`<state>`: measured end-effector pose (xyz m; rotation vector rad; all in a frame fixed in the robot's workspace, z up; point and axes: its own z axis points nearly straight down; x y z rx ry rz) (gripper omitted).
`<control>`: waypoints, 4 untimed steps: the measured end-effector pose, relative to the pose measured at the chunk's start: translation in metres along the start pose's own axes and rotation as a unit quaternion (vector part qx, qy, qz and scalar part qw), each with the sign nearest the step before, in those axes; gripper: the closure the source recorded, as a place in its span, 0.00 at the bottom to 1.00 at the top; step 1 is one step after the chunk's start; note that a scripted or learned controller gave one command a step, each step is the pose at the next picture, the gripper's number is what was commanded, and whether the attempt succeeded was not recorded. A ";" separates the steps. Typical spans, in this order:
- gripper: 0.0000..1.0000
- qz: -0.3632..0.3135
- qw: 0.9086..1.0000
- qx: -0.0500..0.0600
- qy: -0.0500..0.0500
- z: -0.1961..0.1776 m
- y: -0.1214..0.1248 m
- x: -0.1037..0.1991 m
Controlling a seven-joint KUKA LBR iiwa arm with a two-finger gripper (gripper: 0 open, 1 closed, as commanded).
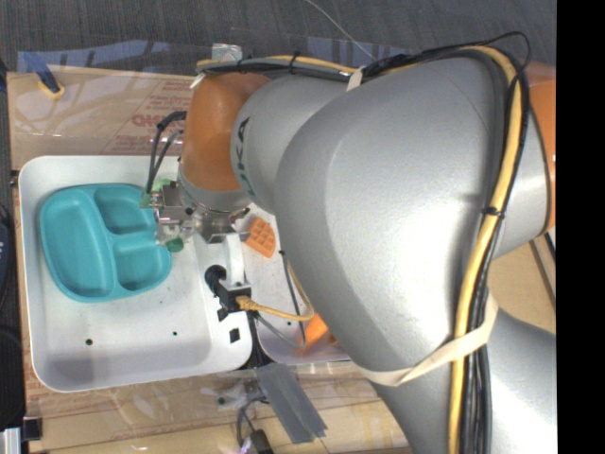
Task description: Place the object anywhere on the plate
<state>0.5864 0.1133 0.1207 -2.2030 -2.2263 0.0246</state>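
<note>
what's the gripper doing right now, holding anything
Gripper: at the right edge of the teal plate; open or shut cannot be told, and no object is seen in it.

Teal plate (pixel 95 244), white bin (pixel 113 348) — grey arm (pixel 397 206), orange band (pixel 213 130)

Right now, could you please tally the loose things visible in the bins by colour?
Teal: 1, the divided plate in the left bin
Orange: 2, a waffle-textured piece and another piece, both partly hidden beside the arm
Total: 3
</note>
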 end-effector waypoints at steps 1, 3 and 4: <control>1.00 0.002 1.000 -0.013 0.003 -0.199 0.004 -0.012; 1.00 -0.001 1.000 -0.005 0.001 -0.096 -0.042 0.061; 0.00 0.000 1.000 -0.006 0.001 -0.098 -0.041 0.060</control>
